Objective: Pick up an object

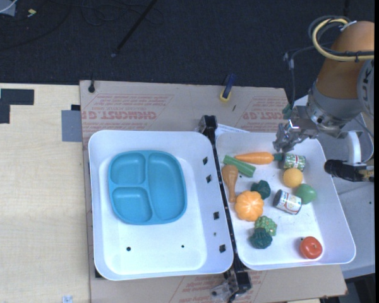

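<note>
- Grey metal claw is hanging over the far edge of the right bin, just beside the carrot and the small can; the view is too coarse to tell whether its tips are apart or together, and nothing is showing between them.
- Carrot and small can are lying almost end to end under the claw, so a descent here is probably risking a straddle of both, or a knock that is sending one rolling.
- Bin's far wall is sitting close behind the claw; a drop slightly off could be striking the rim instead of reaching an object.
- Round pieces are crowding nearby: the yellow ball, the green ball and a second can are touching or nearly touching, so any nudge is likely spreading through the cluster.
- Cans and balls are looking smooth and curved, and a two-finger pinch is liable to be squirting them out sideways.
- Farther out, the pumpkin, the broccoli and the tomato are lying with more room around them and seem the safer picks.
- Left bin is holding a blue tray, well apart from the claw and posing no hazard.
</note>
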`<move>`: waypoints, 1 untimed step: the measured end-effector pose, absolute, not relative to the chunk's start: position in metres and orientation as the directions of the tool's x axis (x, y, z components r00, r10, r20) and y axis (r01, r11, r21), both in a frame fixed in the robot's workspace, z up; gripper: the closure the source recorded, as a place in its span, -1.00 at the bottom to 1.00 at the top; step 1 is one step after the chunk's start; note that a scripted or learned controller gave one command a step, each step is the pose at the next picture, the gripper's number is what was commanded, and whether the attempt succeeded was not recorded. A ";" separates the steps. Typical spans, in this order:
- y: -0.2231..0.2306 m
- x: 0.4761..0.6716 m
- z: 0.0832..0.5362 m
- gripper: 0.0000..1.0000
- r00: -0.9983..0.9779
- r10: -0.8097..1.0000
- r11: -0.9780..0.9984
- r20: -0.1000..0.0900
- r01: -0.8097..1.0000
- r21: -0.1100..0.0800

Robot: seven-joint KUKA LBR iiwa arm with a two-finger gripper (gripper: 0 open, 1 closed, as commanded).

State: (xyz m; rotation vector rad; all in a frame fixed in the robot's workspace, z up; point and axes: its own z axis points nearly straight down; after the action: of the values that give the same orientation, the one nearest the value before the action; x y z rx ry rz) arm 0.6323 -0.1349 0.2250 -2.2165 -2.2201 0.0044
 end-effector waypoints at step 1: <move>-0.077 0.630 0.231 1.00 -0.006 1.000 0.006 0.003 1.000 -0.008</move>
State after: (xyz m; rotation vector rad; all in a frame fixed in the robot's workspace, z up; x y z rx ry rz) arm 0.6299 -0.0767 0.2306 -2.2090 -2.2224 0.0056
